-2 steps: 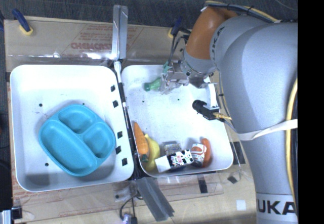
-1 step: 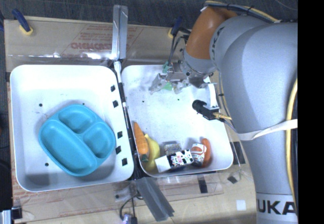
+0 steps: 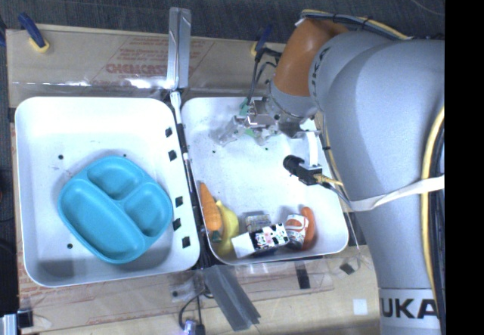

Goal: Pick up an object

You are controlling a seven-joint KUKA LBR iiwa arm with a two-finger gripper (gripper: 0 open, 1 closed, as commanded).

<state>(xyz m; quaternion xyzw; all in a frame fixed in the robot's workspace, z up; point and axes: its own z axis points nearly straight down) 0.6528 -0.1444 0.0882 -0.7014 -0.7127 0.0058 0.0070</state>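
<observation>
My gripper (image 3: 245, 129) hangs over the far end of the right bin (image 3: 227, 167), low above its white floor, below the orange band of the arm. Its fingers look open and nothing shows between them. The loose objects lie apart from it along the bin's near edge: an orange carrot (image 3: 205, 203), a yellow banana-like piece (image 3: 228, 221), a white carton with black marks (image 3: 262, 240), a small grey item (image 3: 255, 218) and a red-and-white can (image 3: 299, 227).
The left bin (image 3: 38, 129) holds a blue divided plate (image 3: 113, 207). A black fitting with a cable (image 3: 299, 169) sticks out from the arm over the right bin's right side. The grey arm body covers the bench's right part.
</observation>
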